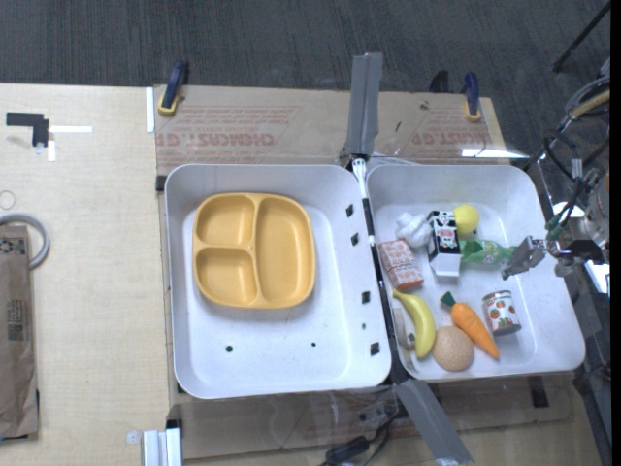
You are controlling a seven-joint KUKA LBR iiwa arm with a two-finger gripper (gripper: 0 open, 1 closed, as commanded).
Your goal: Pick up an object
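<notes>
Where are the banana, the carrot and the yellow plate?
banana [420,320]: camera view, middle of its curve.
carrot [473,328]: camera view, orange body.
yellow plate [256,250]: camera view, ridge between its compartments.

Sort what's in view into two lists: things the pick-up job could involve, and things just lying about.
Job:
gripper
banana
carrot
small can
milk carton
yellow ball
round bun
pink packet
right bin

Lying about:
yellow divided plate
left bin
blue clamps
brown paper bag
</notes>
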